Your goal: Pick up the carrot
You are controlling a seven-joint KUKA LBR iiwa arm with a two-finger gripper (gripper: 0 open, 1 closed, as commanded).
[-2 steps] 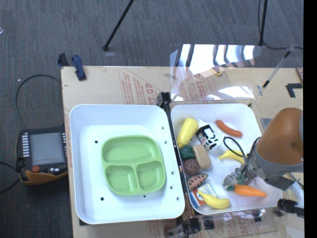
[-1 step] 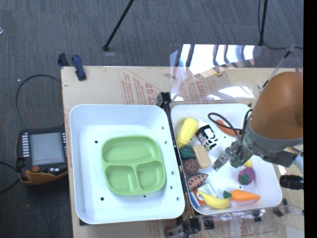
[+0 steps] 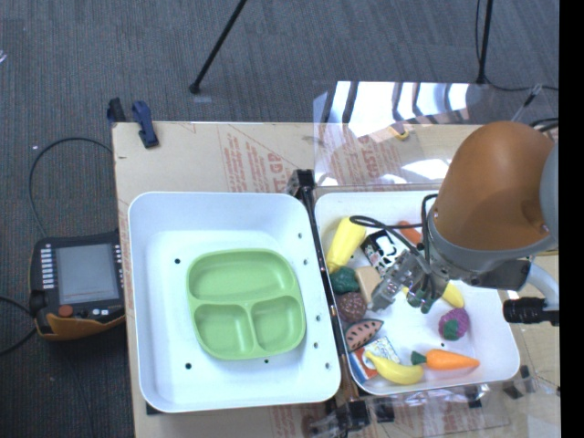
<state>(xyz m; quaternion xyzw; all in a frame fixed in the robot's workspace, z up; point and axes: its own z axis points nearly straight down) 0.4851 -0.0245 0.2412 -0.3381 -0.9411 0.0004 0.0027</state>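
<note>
The carrot (image 3: 447, 360), orange with a green top, lies near the front edge of the right bin (image 3: 507, 351), just right of a banana. My gripper (image 3: 408, 287) hangs over the middle of that bin, up and to the left of the carrot and well apart from it. The arm's orange band covers the bin's back right part.
The right bin also holds a yellow corn cob (image 3: 345, 242), a banana (image 3: 394, 370), a purple fruit (image 3: 453, 323), a brown slice (image 3: 364, 333) and other toy foods. The left bin (image 3: 160, 245) holds a green divided plate (image 3: 245, 302). A pendant (image 3: 80, 282) lies left of the bench.
</note>
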